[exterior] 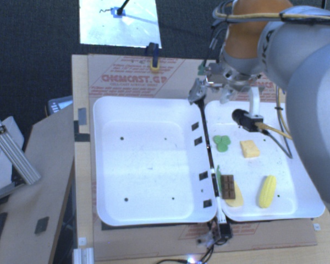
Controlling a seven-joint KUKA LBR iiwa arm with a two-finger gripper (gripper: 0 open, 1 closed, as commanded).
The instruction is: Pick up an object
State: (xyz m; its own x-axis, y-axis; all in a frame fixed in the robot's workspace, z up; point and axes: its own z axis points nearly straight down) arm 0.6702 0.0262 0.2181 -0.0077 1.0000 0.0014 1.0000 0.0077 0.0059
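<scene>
The right bin holds a green leafy piece, a pale yellow block, a yellow corn cob and a brown chocolate bar lying on a yellow slice. My gripper hangs over the far end of the seam between the two bins, well above and behind these objects. Its two fingers stand apart, open, with nothing between them.
The left bin lies beside the right one, with black clips along the shared rim. A black fitting with cables hangs off the arm over the right bin's far part. A blue and yellow clamp stands at the board's far edge.
</scene>
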